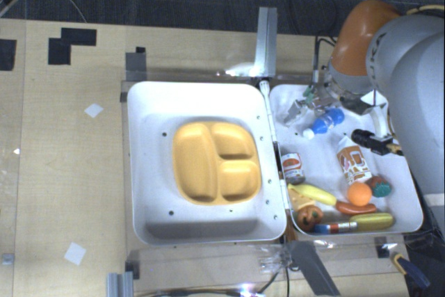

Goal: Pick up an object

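The gripper (304, 108) hung at the right bin's (416, 209) upper end, just left of a blue bottle (324, 122); its grip state I cannot tell.

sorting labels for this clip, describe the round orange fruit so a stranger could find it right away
Start with the right bin, the one crowded with small items, and look toward its near right corner. The orange sits there, just below a small carton and above a long yellow item at the bin's near edge. It is the only plain round ball, bright orange all over.
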